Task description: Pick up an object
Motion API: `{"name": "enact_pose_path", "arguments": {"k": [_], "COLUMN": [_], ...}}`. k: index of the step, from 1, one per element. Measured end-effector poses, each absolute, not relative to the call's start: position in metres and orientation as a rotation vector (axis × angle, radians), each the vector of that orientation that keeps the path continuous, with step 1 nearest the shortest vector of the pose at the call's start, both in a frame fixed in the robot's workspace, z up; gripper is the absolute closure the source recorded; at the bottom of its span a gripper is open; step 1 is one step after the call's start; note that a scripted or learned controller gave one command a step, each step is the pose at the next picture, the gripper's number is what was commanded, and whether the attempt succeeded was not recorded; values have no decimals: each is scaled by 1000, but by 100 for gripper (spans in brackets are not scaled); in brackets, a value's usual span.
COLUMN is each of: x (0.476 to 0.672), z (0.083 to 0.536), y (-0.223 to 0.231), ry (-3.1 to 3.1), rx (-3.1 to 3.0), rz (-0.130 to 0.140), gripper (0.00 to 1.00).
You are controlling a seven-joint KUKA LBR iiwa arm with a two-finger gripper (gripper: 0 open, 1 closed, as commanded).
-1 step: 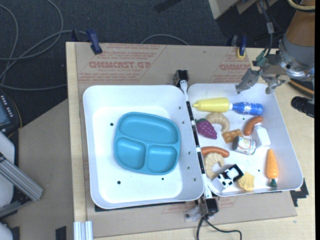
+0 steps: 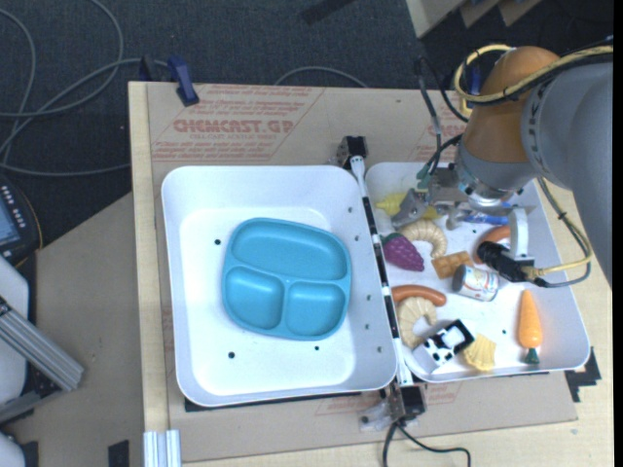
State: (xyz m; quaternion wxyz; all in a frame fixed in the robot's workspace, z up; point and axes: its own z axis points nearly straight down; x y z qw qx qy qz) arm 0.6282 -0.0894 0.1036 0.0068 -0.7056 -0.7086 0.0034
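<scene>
Bench (image 2: 243, 129) of printed brown board, dark carpet (image 2: 195, 17), trailing cables (image 2: 58, 66)

A dark grey carpet floor (image 2: 253, 27) surrounds the bench (image 2: 243, 115) — a brown cardboard sheet with red printed letters covers its top. Thin cables (image 2: 68, 76) lie curled on the floor at the left.

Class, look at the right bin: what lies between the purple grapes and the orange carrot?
In the camera view, between the purple grapes and the carrot lie a small tan piece and a small can on its side.
</scene>
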Motion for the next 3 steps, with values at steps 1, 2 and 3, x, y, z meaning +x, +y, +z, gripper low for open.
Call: {"name": "enact_pose_path", "arguments": {"k": [1,2,3], "x": [662,660,577], "z": [89,99,191], "y": [-94,-96,-29], "ry": [-2204,-2200,-2226], "rx": [-2189,-2186,-2214], "rz": [42,54,-7], "gripper": [0,100,100]}}
